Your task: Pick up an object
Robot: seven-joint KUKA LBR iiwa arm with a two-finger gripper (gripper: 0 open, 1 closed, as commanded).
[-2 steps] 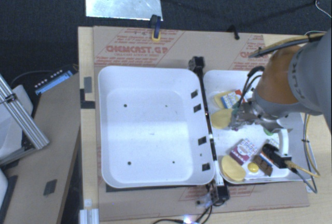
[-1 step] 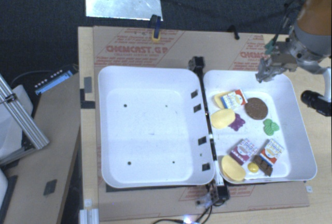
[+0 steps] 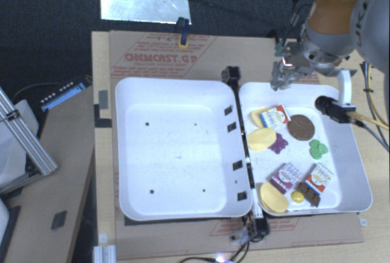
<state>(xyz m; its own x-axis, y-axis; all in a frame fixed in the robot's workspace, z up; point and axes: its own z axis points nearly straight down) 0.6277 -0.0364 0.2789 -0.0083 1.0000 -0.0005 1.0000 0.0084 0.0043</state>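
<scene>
From my seat the worktop [image 3: 152,49] takes up most of the view, a cardboard-covered surface carrying two shallow white bins side by side. The left bin [image 3: 177,146] shows me bare white floor. The right bin [image 3: 356,176] holds all the objects. The arm [image 3: 344,6] reaches in from the right, its orange band above the wrist, and the end effector [image 3: 281,80] hangs over the far left corner of the right bin, near its rim and apart from every item; I cannot tell its state from this angle. Nothing sits between its tips that I can see. Among the objects, a yellow oval [image 3: 261,139] lies by the divider, just beside a red and white packet [image 3: 272,116]. A brown round disc [image 3: 301,127] rests right of that packet. Toward the near edge I see another yellow oval [image 3: 273,197], a purple and white packet [image 3: 284,177] and an orange and white packet [image 3: 319,176]. A purple piece [image 3: 280,144] touches the first oval, and a green piece [image 3: 317,148] lies near the disc.
</scene>
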